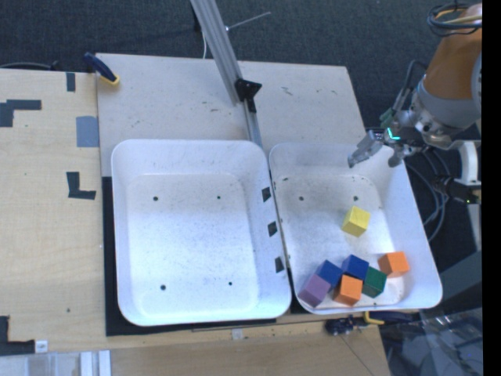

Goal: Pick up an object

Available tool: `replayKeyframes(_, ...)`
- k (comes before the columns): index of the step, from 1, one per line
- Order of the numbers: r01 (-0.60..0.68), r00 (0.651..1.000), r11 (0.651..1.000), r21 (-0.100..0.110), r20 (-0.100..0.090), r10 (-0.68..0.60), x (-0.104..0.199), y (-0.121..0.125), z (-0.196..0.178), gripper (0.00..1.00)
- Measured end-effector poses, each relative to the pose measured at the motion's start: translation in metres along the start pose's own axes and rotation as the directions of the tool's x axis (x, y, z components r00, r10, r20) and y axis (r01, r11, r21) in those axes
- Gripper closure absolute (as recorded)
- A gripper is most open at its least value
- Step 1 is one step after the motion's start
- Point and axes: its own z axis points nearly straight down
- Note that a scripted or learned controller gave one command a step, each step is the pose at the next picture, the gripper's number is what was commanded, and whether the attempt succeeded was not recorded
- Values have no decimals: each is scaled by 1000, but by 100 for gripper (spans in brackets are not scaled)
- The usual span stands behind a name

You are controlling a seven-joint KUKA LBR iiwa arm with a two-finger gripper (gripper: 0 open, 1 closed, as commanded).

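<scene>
The yellow block [356,220] lies alone on the floor of the right bin [413,233], apart from the rest, so we judge it the easiest pick. Beyond it, over the bin's far rim, we see the gripper [374,152] hovering with nothing between its tips; released or clenched, we cannot tell. Nearer than the yellow block, a cluster crowds the bin's near corner: two blue blocks [329,272], a purple block [315,290], two orange blocks [349,289] and a green block [374,281].
</scene>
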Motion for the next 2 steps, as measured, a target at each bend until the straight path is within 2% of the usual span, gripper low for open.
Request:
replayKeyframes(1, 1, 1000, 1000, -4, 2, -1, 0, 1, -3, 0)
replayKeyframes(2, 2, 1000, 1000, 0, 2, -2, 2, 10, 49, 0)
